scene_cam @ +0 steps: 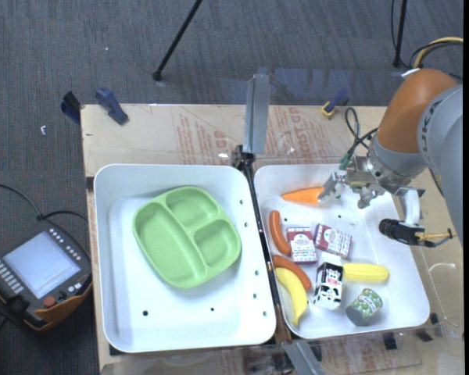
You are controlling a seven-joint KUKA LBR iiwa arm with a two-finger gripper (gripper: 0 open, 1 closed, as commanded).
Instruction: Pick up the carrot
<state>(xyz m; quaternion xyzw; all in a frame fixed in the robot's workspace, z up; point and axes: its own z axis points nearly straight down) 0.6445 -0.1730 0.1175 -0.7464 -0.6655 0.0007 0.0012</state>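
Note:
The orange carrot (302, 195) lies in the right bin (410, 287) near its back left corner, with its thick end pointing right. My gripper (347, 194) hangs low over the back of that bin, just right of the carrot. Its fingers stand apart, so it is open. The left fingertip (328, 191) sits at the carrot's thick end; I cannot tell whether it touches. Nothing lies between the fingers.
The right bin also holds two sausages (277, 230), a banana (294, 294), two red cartons (302, 244), a cow-patterned carton (328, 285), a corn cob (365, 273) and a green can (363, 305). In the left bin (113, 287) lies a green divided plate (187, 235).

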